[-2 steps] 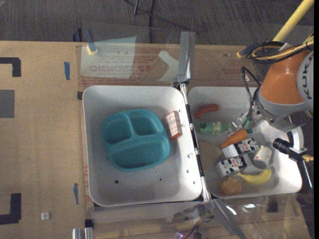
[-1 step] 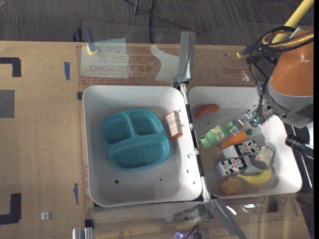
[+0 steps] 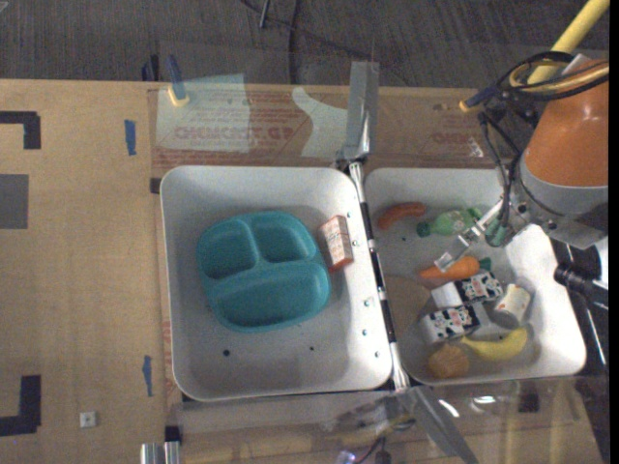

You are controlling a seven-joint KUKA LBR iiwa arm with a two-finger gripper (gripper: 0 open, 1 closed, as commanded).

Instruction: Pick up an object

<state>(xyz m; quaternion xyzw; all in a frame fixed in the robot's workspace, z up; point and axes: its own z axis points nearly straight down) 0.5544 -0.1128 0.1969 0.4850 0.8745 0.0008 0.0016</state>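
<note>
The arm (image 3: 571, 153) leans in over the right bin (image 3: 571, 351), its orange band high at the bin's far right corner. The gripper (image 3: 464, 245) reaches down and left from there, its tip low over the toys near the middle of the bin, just above the carrot (image 3: 455, 269). Whether it is clenched or released I cannot tell (the tip is small and blurred against the clutter), and nothing can be seen caught in it.

The right bin holds the loose things. A sausage (image 3: 399, 215) lies near the far left corner, with a green piece (image 3: 440, 225) just beside it. The carrot lies at a slant below the gripper tip. Nearer the front are two black-and-white cartons (image 3: 462, 305), a white cup (image 3: 513, 303) tipped on its side, a banana (image 3: 498, 344) and a brown round lump (image 3: 448, 361), perhaps a bun.

The left bin (image 3: 193, 356) bears a teal divided plate (image 3: 263, 269), upright, a little left of centre. A small orange box (image 3: 337, 242) lies touching the plate's right edge, close to the wall between the bins.
</note>
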